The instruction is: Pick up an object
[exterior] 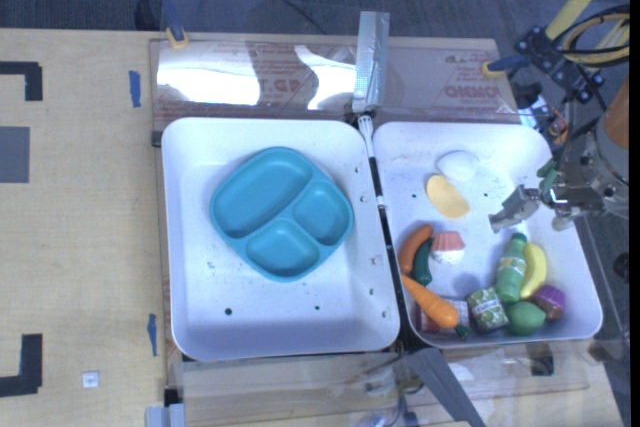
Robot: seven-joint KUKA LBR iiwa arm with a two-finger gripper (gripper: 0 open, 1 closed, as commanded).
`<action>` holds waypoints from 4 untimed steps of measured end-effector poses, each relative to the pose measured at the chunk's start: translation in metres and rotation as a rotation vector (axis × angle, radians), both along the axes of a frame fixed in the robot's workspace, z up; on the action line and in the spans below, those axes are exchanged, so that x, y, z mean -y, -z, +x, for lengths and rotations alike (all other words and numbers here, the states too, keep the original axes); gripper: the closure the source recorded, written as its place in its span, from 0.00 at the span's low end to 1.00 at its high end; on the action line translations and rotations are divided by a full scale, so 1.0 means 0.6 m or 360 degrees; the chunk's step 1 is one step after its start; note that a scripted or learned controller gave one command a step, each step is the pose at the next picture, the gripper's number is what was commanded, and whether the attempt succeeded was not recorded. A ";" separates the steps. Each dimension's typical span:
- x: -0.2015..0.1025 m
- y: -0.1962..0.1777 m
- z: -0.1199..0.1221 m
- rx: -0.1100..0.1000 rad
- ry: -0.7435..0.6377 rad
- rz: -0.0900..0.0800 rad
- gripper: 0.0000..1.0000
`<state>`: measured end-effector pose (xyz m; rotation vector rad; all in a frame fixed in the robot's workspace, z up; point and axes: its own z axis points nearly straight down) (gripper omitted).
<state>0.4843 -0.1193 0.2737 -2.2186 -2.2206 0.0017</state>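
Two white bins sit side by side on the surface. The left bin holds one blue divided plate, with bare floor all around it. The right bin carries its items crowded toward the near edge: one carrot, one green bottle, one banana, one yellow oval piece, one white disc. Its far half is mostly open. The tool hangs by the right rim, above the bottle; its opening and any hold cannot be told.
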 end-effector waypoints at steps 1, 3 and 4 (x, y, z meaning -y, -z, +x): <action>-0.102 0.149 0.105 -0.0014 -0.0012 0.0003 0.00; -0.058 0.149 0.013 -0.0001 -0.0006 0.0000 0.00; -0.037 0.310 0.072 0.0012 0.0325 0.0000 0.00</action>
